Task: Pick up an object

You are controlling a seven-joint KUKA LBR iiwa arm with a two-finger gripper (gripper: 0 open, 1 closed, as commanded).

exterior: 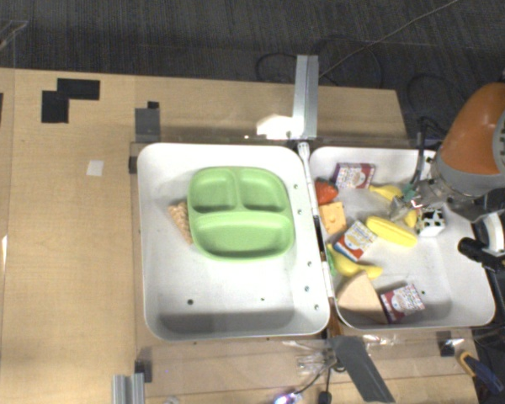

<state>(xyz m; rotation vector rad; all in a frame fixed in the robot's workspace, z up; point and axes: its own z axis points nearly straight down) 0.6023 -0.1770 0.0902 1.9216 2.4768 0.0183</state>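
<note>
A KUKA arm (480, 141) reaches in from the right over the right-hand bin (463, 305), its orange band high above the wrist and its gripper (417, 199) lowered toward the bin's upper right area, just beside a yellow banana (387, 194) and a small black-and-white die (433, 220). Whether the gripper is released or clenched cannot be told from this angle, and nothing can be seen caught in it. The candidates for picking lie crowded in that bin, apparently tipped in loose: a maroon snack packet (353, 176) near the top wall, a red piece (326, 193) and an orange cracker-like block (332, 218) against the left wall, a longer yellow piece (391, 231) across the middle, a red-and-white packet (354, 240) touching it, a tan wedge (362, 295) and a second maroon packet (401, 301) toward the near wall. The jumble seems to offer many targets but few clean ones, since several items touch or overlap. The left-hand bin (164, 305) holds a green divided tray (240, 212) with a tan waffle-like piece (180, 219) tucked partly beneath its left edge, well apart from the arm. The arm's wrist tilts down and to the left, suggesting an approach to the banana or the die, with the pick itself not yet accomplished.
</note>
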